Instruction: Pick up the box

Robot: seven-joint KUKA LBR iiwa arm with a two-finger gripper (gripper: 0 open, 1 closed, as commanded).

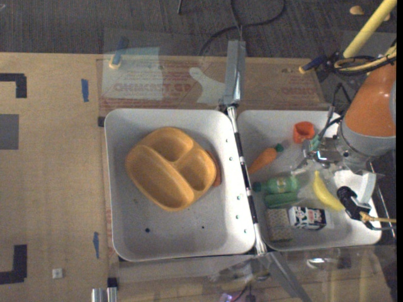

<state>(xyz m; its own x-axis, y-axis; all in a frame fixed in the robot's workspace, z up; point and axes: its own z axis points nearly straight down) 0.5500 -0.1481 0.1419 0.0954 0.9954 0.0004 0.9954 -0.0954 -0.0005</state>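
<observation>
The box (308, 217) is a small white carton with black print. It lies on its side near the front wall of the right bin (277, 126). My gripper (313, 155) hangs over the middle of that bin, behind the box and well apart from it. The gripper sits between an orange cup (304, 131) and a banana (325, 192). I see nothing held in it. The grey arm with its orange band (371, 109) comes in from the right.
A green bottle (279, 185) and a green piece (281, 199) lie just behind the box. A speckled tan block (277, 224) is at its left, and a carrot (264, 160) lies near the divider. The left bin (126, 231) holds a yellow divided plate (171, 167).
</observation>
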